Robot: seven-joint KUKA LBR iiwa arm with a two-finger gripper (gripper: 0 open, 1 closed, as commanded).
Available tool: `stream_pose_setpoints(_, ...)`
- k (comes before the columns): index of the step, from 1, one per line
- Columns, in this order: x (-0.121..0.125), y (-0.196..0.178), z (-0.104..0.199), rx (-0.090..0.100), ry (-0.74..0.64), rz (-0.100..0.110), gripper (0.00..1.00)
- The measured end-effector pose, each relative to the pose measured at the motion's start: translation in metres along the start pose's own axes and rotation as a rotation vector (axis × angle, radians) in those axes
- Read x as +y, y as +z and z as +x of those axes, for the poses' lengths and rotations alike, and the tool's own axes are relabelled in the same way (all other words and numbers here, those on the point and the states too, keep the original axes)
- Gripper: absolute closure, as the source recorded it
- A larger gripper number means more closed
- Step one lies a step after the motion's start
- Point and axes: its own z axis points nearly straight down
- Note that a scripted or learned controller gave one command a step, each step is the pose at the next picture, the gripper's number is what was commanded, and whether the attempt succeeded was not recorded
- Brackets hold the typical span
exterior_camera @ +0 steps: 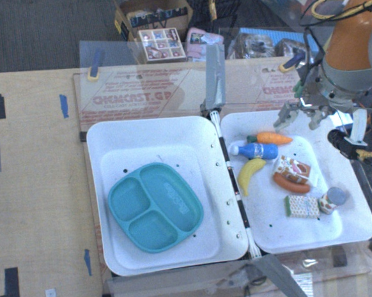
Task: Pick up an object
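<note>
1. Table (37, 207): tan wood surface, broad bare area on view's left w/ black corner marks and blue tape bits.
2. Arm (354, 42): grey w/ orange band, enters from upper right, poised above the right bin's far right corner.
3. Left bin (102, 141): shallow, white, rounded corners; touches right bin along a centre seam.
4. Right bin (352, 224): same type; items grouped in its middle, open floor along near edge and at far left corner.
5. Teal tray (155, 206): 3-compartment, lies flat in left bin, turned at an angle; free white floor around it, most on the right and far side.
6. Gripper (297, 115): over far rim of right bin, fingers spread apart, nothing between them; apart from all items, nearest is carrot.
7. Banana (249, 173): yellow, curved, near seam edge of right bin, just below bottle.
8. Blue bottle (255, 150): lying on side, white cap toward seam; just beside carrot.
9. Carrot (272, 137): orange, lying flat, farthest item from near edge.
10. Hot dog (290, 181): mid-bin, touching a small printed packet (292, 167) on its far side.
11. Patterned block (300, 206): toward near right, clear of rim.
12. Grey round piece (336, 196): just beside block, closest item to the right wall.
13. Clutter beyond the bins: cardboard box (153, 16), clear sheet w/ red print (137, 97).
</note>
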Motion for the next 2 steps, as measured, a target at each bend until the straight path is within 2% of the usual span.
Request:
stream_pose_setpoints(1,-0.012,0.115,0.032,-0.002,-0.193,-0.005,0.0)
stream_pose_setpoints(2,-0.012,0.105,0.03,-0.004,-0.19,-0.008,1.0)
